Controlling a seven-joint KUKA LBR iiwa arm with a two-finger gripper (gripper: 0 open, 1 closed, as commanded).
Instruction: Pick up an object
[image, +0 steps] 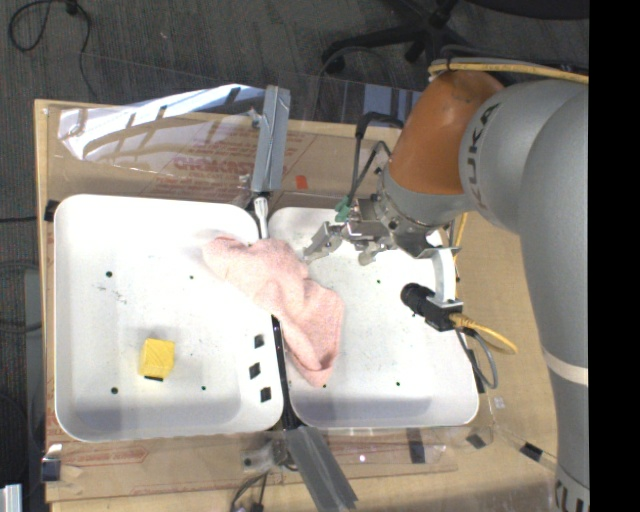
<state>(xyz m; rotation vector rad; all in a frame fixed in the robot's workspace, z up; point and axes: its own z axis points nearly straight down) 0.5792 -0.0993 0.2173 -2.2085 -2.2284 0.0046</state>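
So far nothing is being carried: the gripper (340, 243) is hanging over the upper left part of the right bin (440, 405), its two metal fingers (318, 246) spreading apart with only white bin floor showing between them, so the hand is open and holding nothing. The nearest candidate for picking is the pink cloth (290, 300), which is lying crumpled across the divider between the bins, one end resting in the left bin (90, 400) and the larger, folded end sagging into the right bin. The fingertips are sitting just beside the cloth's upper edge, near it but apparently not touching, though the slanted view is making the height above the floor hard to judge. A small yellow block (157, 358) is lying well apart in the lower part of the left bin, untouched. As I am judging it, the approach is partly done, while the descent, the closing on an object and the lift are all remaining.
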